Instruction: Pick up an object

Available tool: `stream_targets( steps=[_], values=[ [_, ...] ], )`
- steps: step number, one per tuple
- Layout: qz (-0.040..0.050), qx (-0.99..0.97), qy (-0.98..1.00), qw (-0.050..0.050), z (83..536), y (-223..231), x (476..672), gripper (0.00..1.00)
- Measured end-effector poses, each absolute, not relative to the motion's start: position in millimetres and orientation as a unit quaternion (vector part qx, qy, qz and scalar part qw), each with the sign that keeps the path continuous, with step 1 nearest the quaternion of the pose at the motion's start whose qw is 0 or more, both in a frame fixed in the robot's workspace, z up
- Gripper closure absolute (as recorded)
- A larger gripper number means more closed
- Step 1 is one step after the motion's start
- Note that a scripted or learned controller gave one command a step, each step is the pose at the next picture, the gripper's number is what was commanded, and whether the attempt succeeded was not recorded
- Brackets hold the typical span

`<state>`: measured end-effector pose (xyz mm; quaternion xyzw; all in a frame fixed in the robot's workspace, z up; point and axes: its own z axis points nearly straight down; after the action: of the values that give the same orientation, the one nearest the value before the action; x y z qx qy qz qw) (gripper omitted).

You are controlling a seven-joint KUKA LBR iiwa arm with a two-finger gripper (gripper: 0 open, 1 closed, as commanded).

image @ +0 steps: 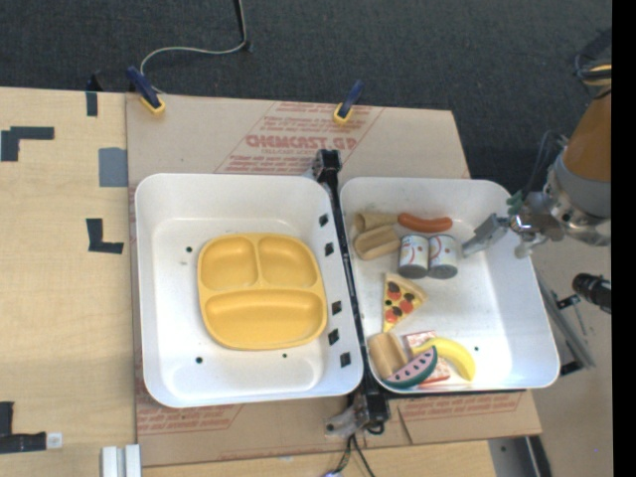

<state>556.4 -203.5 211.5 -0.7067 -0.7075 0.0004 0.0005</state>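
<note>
The right bin (497,306) holds several toy foods. A red sausage (425,224) and a tan bun (375,237) lie at its far side, with two small cans (428,255) just in front of them. A pizza slice (400,298) lies mid-bin. A banana (452,358), a watermelon slice (409,371) and a bread piece (383,348) crowd the near left corner. My gripper (494,235) hangs over the bin's far right part, just right of the cans, with nothing visibly held.
The left bin (164,266) carries a yellow divided plate (262,291). A black divider (338,266) runs between the bins. Two yellow-blue clamps (147,92) pin the cardboard at the back. Bare white floor lies in the right bin below the gripper.
</note>
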Motion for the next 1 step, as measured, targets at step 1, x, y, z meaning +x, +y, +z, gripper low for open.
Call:
stream_targets(
  steps=[1],
  values=[
    [0.0004, -0.707, -0.708, 0.002, 98.9, -149.3, 550.5, 0.0]
  ],
)
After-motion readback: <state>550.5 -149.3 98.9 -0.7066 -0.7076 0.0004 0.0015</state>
